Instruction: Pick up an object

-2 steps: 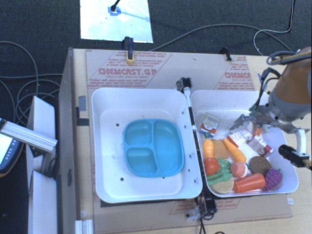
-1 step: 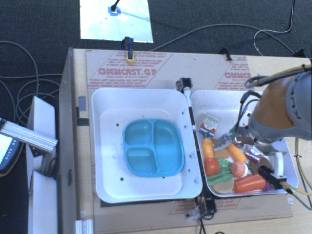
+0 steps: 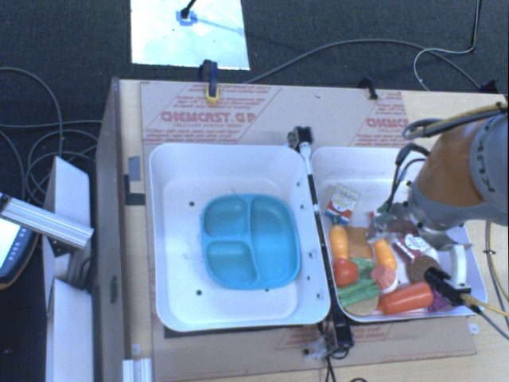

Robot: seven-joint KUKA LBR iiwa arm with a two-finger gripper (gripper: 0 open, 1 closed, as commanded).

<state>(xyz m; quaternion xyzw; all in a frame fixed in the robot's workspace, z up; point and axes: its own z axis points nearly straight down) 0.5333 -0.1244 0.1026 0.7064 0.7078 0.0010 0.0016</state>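
The left shallow white bin (image 3: 171, 237) held a blue plastic divided plate (image 3: 250, 241). The right white bin (image 3: 358, 165) held crowded toy food, including an orange carrot (image 3: 339, 242) and red tomato (image 3: 345, 272). The hand (image 3: 388, 223) hovered over them; its state was unclear.

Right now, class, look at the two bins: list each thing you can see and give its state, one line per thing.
Blue divided tray: flat in the left bin, compartments bare.
Left bin: holds the blue divided tray.
Right bin: toy food heaped at its near end.
Small carton: lying apart from the heap.
Tomato: in the heap.
Tool: low over the heap.
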